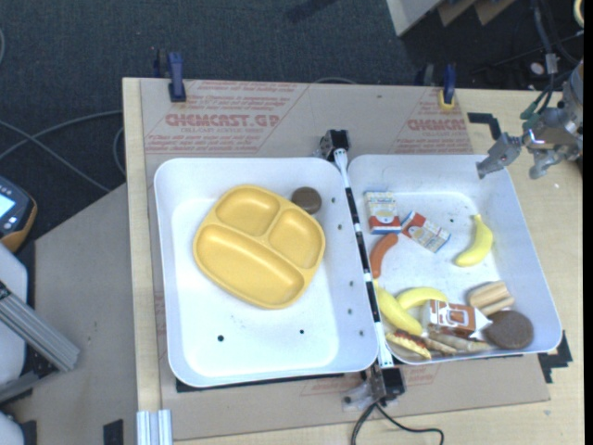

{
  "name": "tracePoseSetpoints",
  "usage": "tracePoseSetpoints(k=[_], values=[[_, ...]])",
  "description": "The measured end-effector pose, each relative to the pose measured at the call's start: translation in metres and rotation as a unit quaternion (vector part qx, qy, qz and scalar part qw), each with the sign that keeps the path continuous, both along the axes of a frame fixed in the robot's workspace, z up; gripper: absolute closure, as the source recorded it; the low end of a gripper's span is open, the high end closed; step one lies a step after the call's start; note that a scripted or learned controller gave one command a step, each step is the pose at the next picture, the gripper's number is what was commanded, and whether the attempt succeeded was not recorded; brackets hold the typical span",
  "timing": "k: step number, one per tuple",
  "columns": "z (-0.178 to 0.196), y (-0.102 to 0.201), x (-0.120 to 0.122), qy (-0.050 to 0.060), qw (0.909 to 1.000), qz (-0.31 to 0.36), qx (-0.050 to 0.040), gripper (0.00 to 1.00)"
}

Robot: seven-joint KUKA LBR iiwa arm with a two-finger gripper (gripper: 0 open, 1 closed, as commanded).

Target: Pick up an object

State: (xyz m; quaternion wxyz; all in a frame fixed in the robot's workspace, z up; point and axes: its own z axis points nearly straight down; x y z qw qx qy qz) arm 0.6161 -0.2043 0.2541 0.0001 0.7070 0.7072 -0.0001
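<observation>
My gripper [515, 158] hung open and empty over the far right corner of the right bin [530, 248]. Approach step, I judged. The small banana [474, 243] lay below and nearer; next move called for descending over it.

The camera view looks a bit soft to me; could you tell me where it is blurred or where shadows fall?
In the camera view, the gripper at the right bin's far corner is smeared. The yellow plate casts a soft shadow onto the left bin. The small items at the right bin's near edge look grainy.
</observation>
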Motion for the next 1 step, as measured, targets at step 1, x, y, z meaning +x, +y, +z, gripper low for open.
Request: tracePoseSetpoints(k=[1], values=[[-0.1669, -0.0089, -0.0137, 0.006, 1.0000, -0.001, 0.0022, 0.00]])
